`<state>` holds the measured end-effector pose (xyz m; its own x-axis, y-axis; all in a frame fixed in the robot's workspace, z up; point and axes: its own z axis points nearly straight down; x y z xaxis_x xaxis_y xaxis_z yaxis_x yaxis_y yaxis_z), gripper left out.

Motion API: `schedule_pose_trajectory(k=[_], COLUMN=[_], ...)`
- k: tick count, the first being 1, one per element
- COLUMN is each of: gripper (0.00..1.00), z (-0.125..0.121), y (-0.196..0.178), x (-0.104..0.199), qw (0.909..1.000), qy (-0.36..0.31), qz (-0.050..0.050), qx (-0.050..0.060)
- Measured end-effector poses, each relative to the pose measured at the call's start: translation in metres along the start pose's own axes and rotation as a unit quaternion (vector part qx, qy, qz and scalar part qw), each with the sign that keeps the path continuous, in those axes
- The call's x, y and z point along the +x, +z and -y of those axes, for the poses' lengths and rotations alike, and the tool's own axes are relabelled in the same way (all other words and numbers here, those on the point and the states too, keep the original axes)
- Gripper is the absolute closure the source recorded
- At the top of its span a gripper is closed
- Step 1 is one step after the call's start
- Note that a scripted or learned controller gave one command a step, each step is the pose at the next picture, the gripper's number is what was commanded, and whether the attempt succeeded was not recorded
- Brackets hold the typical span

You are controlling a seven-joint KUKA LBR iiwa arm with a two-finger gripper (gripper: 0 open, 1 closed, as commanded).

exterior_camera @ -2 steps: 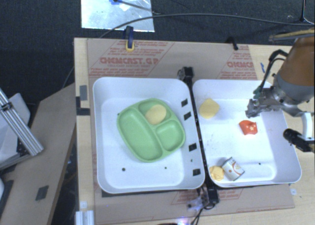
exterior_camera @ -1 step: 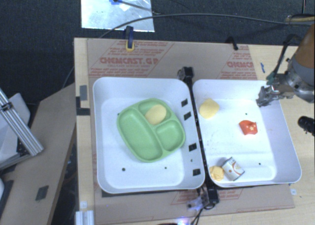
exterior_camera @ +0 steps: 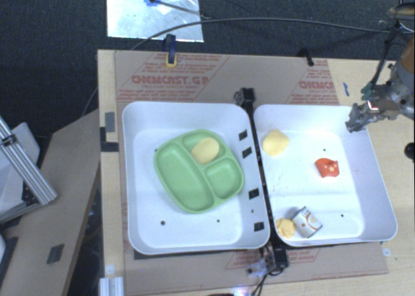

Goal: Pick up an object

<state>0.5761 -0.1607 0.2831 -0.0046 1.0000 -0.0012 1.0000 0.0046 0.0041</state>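
The right bin holds a pale yellow lump at its back left, a red piece near the middle right, and a small can beside a little yellow piece at the front left. My gripper hangs over the bin's back right corner, above and to the right of the red piece, apart from every object. In the left bin a green divided plate carries a yellow object in its upper compartment.
The two bins sit side by side on a cardboard sheet, joined by a dark clip strip. A yellow-handled clamp stands at the back. A metal rail lies at the left.
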Motion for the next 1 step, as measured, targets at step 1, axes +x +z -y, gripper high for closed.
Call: schedule_pose_trajectory(k=[1], gripper=[1.0], z=[-0.015], y=[-0.0028], x=[0.0473], qw=[1.0], qy=[-0.002], qz=[-0.001], qx=[0.0])
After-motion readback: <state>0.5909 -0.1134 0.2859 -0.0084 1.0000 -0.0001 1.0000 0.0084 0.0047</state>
